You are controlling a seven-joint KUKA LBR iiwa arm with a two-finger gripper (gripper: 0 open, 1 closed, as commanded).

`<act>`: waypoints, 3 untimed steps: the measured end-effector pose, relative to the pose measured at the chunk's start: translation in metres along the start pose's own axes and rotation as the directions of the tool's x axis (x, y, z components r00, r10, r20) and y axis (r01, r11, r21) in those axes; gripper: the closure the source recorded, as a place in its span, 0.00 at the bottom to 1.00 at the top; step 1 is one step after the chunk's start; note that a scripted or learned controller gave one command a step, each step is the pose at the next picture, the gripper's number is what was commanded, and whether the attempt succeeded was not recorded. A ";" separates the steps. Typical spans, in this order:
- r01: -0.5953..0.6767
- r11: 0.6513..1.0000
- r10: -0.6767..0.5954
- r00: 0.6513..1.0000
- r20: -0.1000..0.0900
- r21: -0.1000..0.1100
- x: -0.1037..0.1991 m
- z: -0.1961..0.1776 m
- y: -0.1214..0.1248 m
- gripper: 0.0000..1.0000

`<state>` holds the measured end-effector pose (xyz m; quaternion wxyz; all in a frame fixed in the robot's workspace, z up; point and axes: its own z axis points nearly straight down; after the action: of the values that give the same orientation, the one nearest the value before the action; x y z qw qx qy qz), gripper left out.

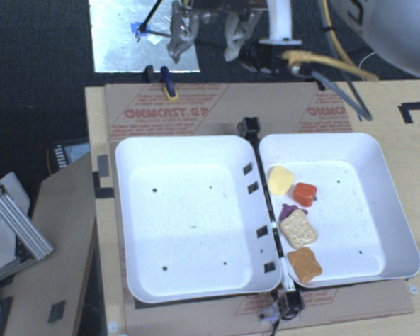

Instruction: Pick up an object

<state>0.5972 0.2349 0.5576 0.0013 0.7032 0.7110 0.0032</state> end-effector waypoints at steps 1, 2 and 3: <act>0.003 1.000 -0.003 1.000 -0.001 -0.003 0.000 -0.011 0.000 1.00; 0.003 1.000 -0.003 1.000 -0.001 -0.002 0.000 -0.011 0.000 0.00; 0.006 1.000 -0.006 1.000 -0.002 -0.005 0.001 -0.023 0.000 1.00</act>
<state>0.5972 0.2357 0.5805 0.0024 0.7010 0.7131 0.0059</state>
